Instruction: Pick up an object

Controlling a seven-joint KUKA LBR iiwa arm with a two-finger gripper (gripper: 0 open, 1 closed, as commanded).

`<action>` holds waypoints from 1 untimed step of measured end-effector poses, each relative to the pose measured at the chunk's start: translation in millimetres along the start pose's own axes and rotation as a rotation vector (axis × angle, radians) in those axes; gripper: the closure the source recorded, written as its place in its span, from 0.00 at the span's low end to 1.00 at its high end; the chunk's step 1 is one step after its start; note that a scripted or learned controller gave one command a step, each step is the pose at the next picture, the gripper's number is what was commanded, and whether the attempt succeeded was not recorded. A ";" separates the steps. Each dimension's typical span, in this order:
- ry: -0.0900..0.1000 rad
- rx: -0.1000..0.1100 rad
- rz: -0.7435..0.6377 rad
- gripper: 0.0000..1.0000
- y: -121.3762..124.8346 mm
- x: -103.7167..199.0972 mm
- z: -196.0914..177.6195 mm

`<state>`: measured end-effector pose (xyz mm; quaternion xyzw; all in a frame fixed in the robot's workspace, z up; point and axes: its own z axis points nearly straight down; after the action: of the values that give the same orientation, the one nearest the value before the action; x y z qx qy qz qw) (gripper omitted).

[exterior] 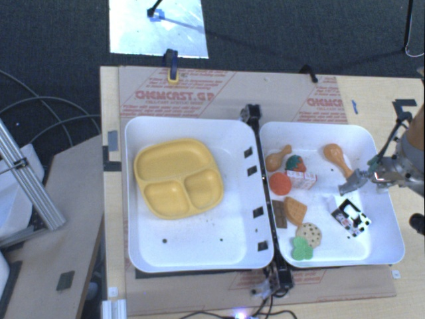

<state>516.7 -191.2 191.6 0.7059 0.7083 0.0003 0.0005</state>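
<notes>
While nothing is held yet, the scene is set out like this:

Landmark: the right bin (382, 244) is used for every place below.
Gripper: the gripper (350, 183) is seen over the right half of the right bin, reached in from the bin's right edge.
Gripper state: it cannot be told if it is apart or together, as the tip is small and blurred.
Nearest thing: a black and white toy (351, 218) is found in the right bin, near its front right part.
Key relation: the black and white toy lies just in front of the gripper and a tiny bit to the side, nearer the front rim of the right bin. It is set at a slant, not square to the bin walls.
Other things: a wooden spoon (337, 158) lies in the right bin behind the gripper. A red ball (280, 183), a cookie (309, 233) and a green piece (302, 249) are kept on the bin's left side.
Beside it: a yellow tray (178, 177) is laid in the left bin (143, 244), left of the right bin.
Next move, as a guess: a short move forward and down is called for.
</notes>
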 end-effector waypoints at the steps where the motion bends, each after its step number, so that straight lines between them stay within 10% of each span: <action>1: 0.000 -0.003 -0.004 0.00 63.9 23.6 64.9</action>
<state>580.6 -167.4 126.8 0.7046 0.7096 0.0012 0.0015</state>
